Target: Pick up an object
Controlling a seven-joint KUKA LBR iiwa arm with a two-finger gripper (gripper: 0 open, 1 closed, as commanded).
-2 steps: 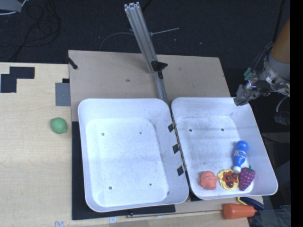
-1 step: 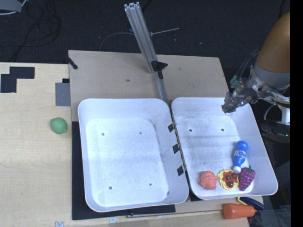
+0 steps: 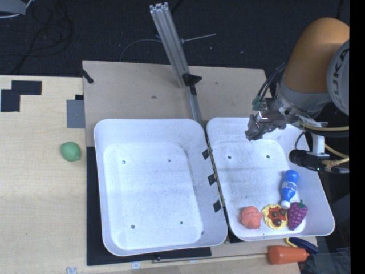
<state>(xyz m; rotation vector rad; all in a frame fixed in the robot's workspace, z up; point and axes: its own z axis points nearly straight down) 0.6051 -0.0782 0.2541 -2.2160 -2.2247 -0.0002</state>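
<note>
In the right bin (image 3: 245, 170), near its front right corner, lie a blue-and-white bottle (image 3: 288, 186), a bunch of purple grapes (image 3: 297, 213), a small yellow pizza-like toy (image 3: 275, 216) and a pink lumpy toy (image 3: 250, 217). My gripper (image 3: 255, 129) hangs over the back edge of the right bin, well away from these objects. Nothing shows between its fingers.
The left bin (image 3: 114, 153) sits beside the right one. A green ball (image 3: 71, 151) rests on the bench to the left. An orange carrot-like toy (image 3: 287, 254) lies in front of the right bin. A metal rail (image 3: 177, 53) slants up behind the bins.
</note>
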